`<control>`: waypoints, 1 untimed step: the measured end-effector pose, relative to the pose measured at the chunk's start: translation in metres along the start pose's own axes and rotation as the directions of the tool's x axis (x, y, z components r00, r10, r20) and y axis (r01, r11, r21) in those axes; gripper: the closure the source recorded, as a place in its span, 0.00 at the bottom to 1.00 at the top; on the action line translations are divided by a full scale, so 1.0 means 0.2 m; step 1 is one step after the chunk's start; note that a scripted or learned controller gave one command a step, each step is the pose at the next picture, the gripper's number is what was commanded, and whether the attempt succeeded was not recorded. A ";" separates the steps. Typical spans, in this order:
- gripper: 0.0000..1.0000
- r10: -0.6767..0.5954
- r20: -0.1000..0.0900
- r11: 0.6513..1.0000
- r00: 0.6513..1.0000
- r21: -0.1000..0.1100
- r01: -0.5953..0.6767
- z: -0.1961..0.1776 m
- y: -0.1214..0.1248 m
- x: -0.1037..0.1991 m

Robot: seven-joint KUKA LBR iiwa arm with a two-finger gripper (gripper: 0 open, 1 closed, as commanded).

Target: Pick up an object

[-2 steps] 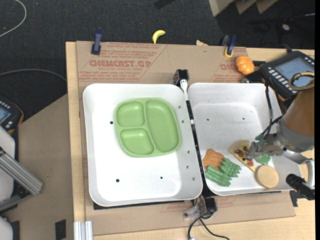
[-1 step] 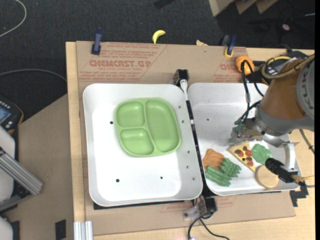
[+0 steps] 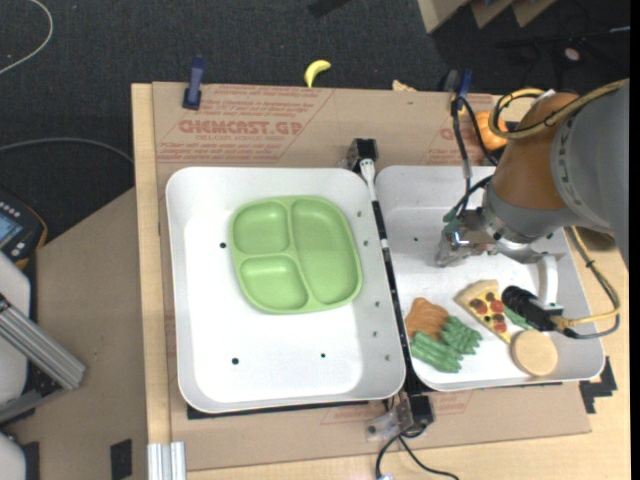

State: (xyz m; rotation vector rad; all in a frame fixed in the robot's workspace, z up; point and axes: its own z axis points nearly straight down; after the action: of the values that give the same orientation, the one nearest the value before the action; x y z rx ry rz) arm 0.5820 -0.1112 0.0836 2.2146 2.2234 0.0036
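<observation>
Robotics laboratory: clamped cardboard sheet (image 3: 250, 123) over table, two white bins (image 3: 200, 368), loose cables (image 3: 30, 28), dark carpet.

Dark carpet floor (image 3: 90, 58) w/ white cable (image 3: 40, 13), brown cardboard-topped bench (image 3: 260, 118).

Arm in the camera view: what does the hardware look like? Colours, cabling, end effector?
The arm is a thick, rounded grey body with an orange band above the wrist. Below the band sits a grey wrist section, then a small metallic end effector over the right white bin. Dark cables loop beside the wrist, and a yellow cable runs along the arm's right side.
</observation>
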 end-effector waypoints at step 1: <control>1.00 -0.006 -0.004 1.000 1.000 -0.005 0.006 -0.54 -0.13 0.48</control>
State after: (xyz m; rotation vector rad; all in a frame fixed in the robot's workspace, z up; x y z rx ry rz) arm 0.5557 -0.0148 0.1912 2.2076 2.2297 0.0141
